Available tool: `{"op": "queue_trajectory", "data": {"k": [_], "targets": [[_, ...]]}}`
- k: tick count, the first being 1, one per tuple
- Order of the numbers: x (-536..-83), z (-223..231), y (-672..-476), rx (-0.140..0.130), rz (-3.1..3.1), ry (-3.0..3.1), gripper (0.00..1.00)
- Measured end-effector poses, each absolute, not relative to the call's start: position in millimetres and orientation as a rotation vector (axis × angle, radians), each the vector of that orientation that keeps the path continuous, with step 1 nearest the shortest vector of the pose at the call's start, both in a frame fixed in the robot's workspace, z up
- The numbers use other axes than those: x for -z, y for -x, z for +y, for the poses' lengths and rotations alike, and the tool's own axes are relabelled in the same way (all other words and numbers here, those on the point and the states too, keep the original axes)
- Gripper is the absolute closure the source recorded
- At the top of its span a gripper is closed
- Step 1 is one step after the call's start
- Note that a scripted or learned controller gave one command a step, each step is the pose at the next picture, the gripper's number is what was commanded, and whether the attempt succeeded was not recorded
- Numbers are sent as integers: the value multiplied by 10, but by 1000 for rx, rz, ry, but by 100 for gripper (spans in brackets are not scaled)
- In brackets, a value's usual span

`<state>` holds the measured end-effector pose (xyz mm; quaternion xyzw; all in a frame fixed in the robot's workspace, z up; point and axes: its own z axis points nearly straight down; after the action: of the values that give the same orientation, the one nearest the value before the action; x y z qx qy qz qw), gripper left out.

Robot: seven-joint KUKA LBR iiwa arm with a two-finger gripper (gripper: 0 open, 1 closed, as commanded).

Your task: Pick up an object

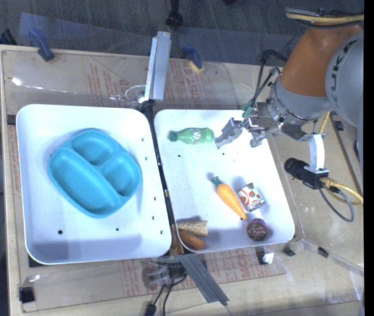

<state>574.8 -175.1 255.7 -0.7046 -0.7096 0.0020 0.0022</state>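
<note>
The bench carries two shallow white bins side by side. The left bin [35, 229] holds a blue divided plate [95, 170], lying flat with its three compartments facing up. The right bin [276, 183] holds the loose items.

The arm [319, 58] enters from the right, with its orange band above the wrist. The gripper [241, 131] hangs over the upper right part of the right bin, tilted toward the left. Its fingers stand apart, with bare bin floor visible between them; nothing is held.

A green bottle [192, 135] lies on its side near the top edge of the right bin, just to the left of the gripper, close to it but not touching. It is the nearest item to the fingers.

A carrot [229, 198] lies at a slant in the middle of the bin, below the gripper and apart from it. A small red and white carton [251, 197] sits just beside the carrot on its right. A dark round fruit [257, 229] lies below the carton, near the bin's lower right corner. A brown bread roll [192, 234] rests against the lower left corner, well apart from the gripper.
</note>
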Motion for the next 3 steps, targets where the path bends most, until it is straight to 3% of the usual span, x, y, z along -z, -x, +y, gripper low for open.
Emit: {"op": "queue_trajectory", "data": {"k": [1,2,3], "targets": [[-1271,-2072,-5543,-7,-2225,2210,0],[-907,-2095,-5292,-4,-2228,2209,0],[-1002,-2094,-5290,-7,-2230,2204,100]]}}
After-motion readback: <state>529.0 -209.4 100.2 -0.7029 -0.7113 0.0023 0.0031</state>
